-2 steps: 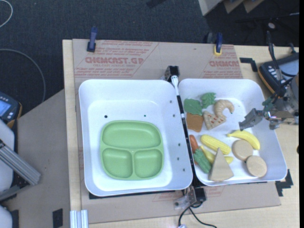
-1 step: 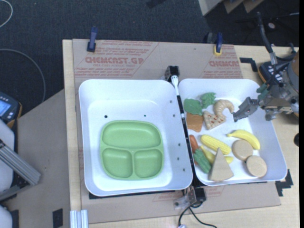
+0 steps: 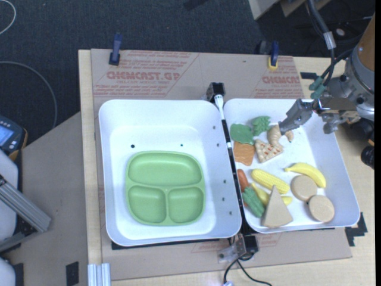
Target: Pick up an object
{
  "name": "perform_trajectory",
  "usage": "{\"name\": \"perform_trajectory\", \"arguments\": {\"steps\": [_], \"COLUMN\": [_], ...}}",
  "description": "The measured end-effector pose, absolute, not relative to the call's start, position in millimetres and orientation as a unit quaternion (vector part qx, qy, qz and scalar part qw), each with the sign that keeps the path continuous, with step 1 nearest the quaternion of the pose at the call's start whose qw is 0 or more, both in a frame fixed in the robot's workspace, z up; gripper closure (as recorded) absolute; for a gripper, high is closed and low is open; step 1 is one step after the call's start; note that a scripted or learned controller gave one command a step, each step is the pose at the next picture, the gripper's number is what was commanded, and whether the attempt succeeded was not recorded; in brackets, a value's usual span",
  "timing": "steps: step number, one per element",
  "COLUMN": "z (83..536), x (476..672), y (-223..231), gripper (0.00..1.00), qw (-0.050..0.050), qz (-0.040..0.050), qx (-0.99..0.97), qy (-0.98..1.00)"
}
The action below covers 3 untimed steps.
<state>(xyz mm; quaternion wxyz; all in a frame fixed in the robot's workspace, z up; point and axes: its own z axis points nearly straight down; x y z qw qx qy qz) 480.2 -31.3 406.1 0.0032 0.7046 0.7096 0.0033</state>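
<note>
The gripper (image 3: 286,128) reached in from the right and hung low over the far part of the right bin (image 3: 344,177), its tip right at a small pale food piece (image 3: 274,135); whether it was spread or pressed together could not be told, nor whether it had hold of anything. That piece lay beside a waffle wedge (image 3: 267,151) and a green leafy item (image 3: 260,124), so the approach was probably slanted to reach the crowded pile without knocking its neighbours. Nearer the front of the same bin lay a banana (image 3: 308,173), a corn cob (image 3: 269,179), two round biscuits (image 3: 313,197) and a tan wedge (image 3: 275,209), all loose and well apart from the tip. To the left, the other bin (image 3: 113,159) held a green divided tray (image 3: 166,187), likely set there to receive a picked item.
</note>
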Motion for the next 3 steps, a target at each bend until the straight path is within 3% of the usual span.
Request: {"name": "perform_trajectory", "arguments": {"steps": [1, 2, 3], "z": [461.3, 468.7, 447.5], "x": [479.8, 480.1, 479.0], "y": [59.2, 53.8, 82.4], "gripper": [0.00, 1.00, 1.00], "qw": [0.002, 0.002, -0.002], "qz": [0.0042, 0.0018, -0.0018], "qx": [0.703, 0.706, 0.706], "qy": [0.711, 0.708, 0.708]}}
